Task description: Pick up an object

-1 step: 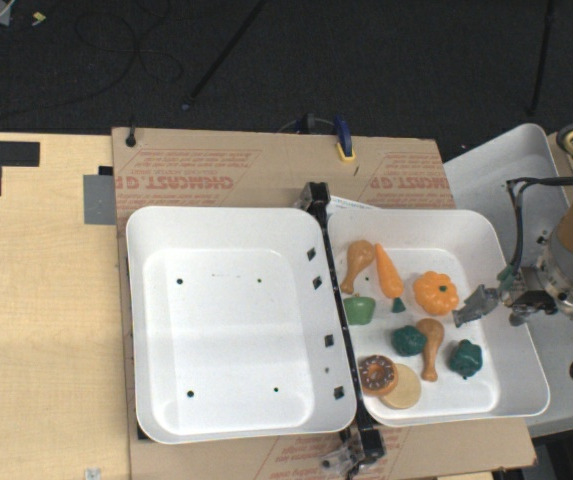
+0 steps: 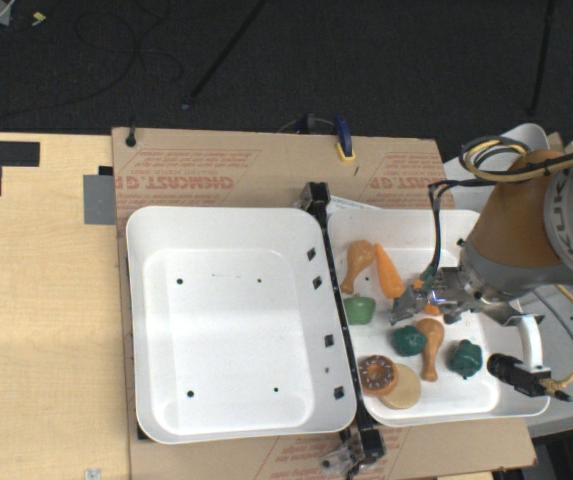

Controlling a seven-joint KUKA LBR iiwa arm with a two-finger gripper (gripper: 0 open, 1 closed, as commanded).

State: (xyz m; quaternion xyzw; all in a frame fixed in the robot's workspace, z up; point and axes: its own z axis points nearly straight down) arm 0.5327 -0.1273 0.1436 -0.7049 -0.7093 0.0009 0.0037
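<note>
The right bin (image 2: pixel 466 400) holds several toy foods. A tan drumstick (image 2: pixel 358 264) and an orange carrot (image 2: pixel 388 274) lie at its far left, with a green piece (image 2: pixel 359 310) below them. My gripper (image 2: pixel 413 305) is low in the middle of this bin, just right of the carrot and the green piece. Directly under it lie a teal piece (image 2: pixel 407 342) and a second drumstick (image 2: pixel 431 346). A dark green piece (image 2: pixel 465 357) sits further right. A chocolate donut (image 2: pixel 376 372) and a tan bun (image 2: pixel 403 390) rest at the near edge.
The left bin (image 2: pixel 151 268) stands beside the right one, with a black divider rail (image 2: pixel 328 298) between them. Both bins sit on brown cardboard (image 2: pixel 216 173). The arm's orange band (image 2: pixel 516 223) rises at the right.
</note>
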